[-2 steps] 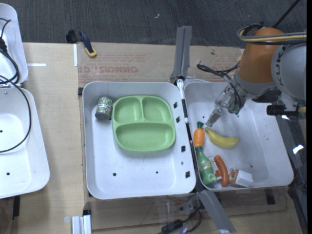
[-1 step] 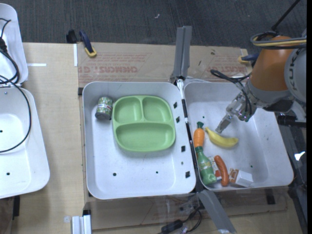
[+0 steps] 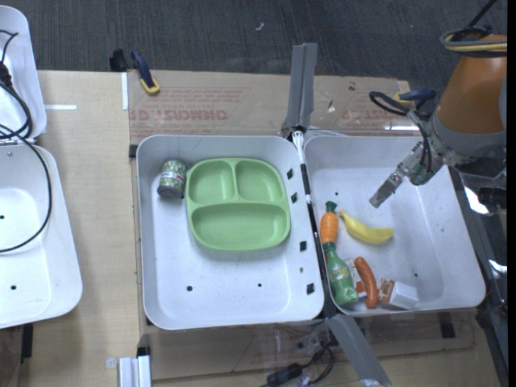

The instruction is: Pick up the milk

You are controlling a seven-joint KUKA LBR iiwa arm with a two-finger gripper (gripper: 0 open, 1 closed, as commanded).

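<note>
The gripper (image 3: pixel 385 192) is hovering over the right bin (image 3: pixel 451 240), grip state unclear, well apart from the milk (image 3: pixel 397 294) lying near-right.

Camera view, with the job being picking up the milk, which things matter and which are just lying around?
Belongs to the job:
milk carton, in the right bin's near corner
gripper, above the right bin

Just lying about:
banana
carrot
green bottle
sausage
green divided plate
small can

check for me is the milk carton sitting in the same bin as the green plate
No, the milk carton lies in the right bin near its front corner, while the green plate sits in the left bin.
</note>
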